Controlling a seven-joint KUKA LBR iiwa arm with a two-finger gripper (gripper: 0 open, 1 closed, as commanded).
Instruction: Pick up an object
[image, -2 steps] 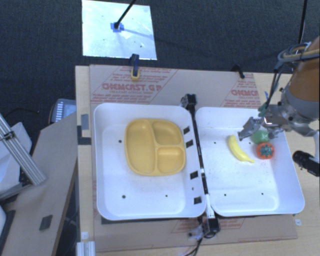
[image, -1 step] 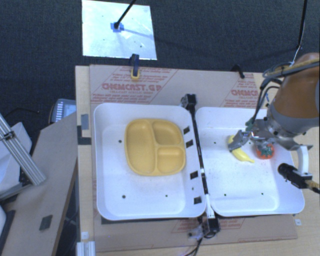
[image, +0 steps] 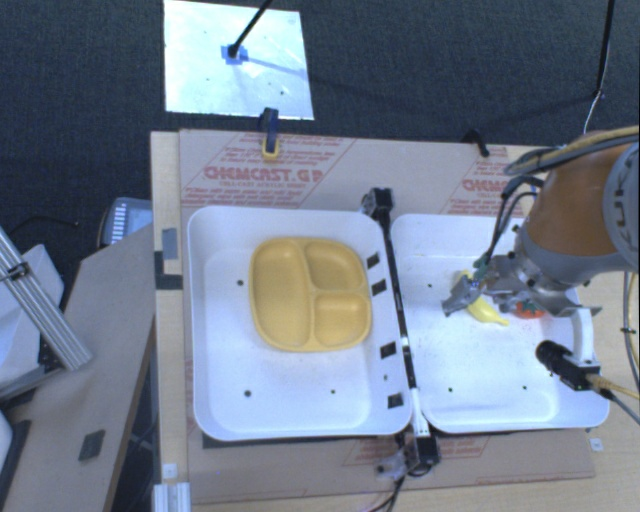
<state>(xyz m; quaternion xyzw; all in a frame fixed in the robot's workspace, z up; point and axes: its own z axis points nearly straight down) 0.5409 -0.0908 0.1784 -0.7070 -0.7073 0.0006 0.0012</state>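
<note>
"Down at the front, what was on the desk?"

"Two white bins. My left bin had a yellow tray with three parts. My right bin had the small things."

"Where was your pincer?"

"Low over the right bin. I could not tell if it was spread or pressed together. Nothing was pinched that I could see."

"And the thing to grab?"

"A little yellow piece, just beside my pincer, on the side toward my arm. It lay long, slanting down toward the front. I guessed I had to shift a bit that way."
</note>
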